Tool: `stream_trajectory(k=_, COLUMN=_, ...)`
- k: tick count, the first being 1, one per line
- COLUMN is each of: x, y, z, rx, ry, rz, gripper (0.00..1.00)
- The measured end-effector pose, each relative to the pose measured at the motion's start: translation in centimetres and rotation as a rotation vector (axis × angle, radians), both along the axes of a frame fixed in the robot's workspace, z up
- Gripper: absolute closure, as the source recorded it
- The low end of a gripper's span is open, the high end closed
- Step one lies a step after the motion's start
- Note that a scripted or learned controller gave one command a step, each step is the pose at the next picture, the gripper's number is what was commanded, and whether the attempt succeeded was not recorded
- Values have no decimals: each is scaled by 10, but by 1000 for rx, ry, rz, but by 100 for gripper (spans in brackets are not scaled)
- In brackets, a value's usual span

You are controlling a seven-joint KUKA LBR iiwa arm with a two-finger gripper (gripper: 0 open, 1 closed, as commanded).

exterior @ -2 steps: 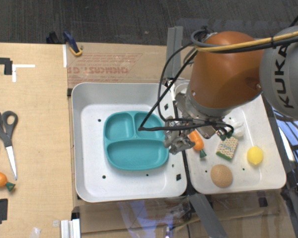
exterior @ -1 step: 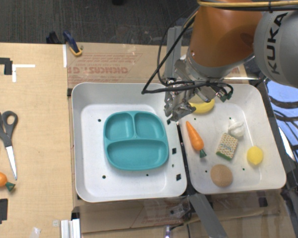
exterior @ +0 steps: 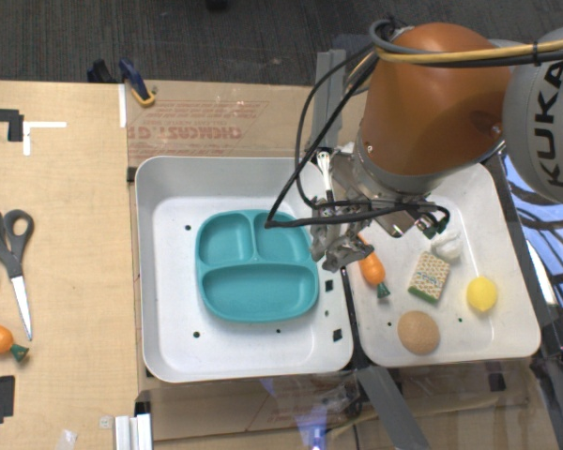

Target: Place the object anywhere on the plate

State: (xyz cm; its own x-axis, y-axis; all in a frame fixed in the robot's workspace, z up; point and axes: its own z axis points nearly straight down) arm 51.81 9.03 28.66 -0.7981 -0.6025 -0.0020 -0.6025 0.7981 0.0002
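Toy carrot point(exterior: 372, 271) right of plate point(exterior: 256, 266), just beside gripper point(exterior: 338, 249). Likely light, hard, smooth; best pinched across orange body, not green stem. Claw state: cannot tell.

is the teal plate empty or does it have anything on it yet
Empty. All three compartments of the teal plate show bare in the left bin; the toy carrot lies in the right bin, beside the pincer.

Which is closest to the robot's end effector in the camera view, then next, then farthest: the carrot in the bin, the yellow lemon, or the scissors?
From the end effector:
1. Carrot, just beside it in the right bin.
2. Lemon, near the right bin's far right side.
3. Scissors, outside the bins on the bench, far left.
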Motion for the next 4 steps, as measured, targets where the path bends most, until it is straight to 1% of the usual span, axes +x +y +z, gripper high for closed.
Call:
stream_trajectory(k=1, x=101, y=-54, z=12, rx=0, ry=-2, rz=-57, gripper=100)
stream_trajectory(k=2, x=37, y=9, z=0, rx=1, ry=0, rz=-80, gripper=100)
stream_trajectory(k=3, x=-26, y=-47, z=48, rx=0, ry=-1, rz=-360, gripper=100)
stream_trajectory(k=4, x=-31, y=6, z=-1, rx=0, ry=0, rz=-386, gripper=100)
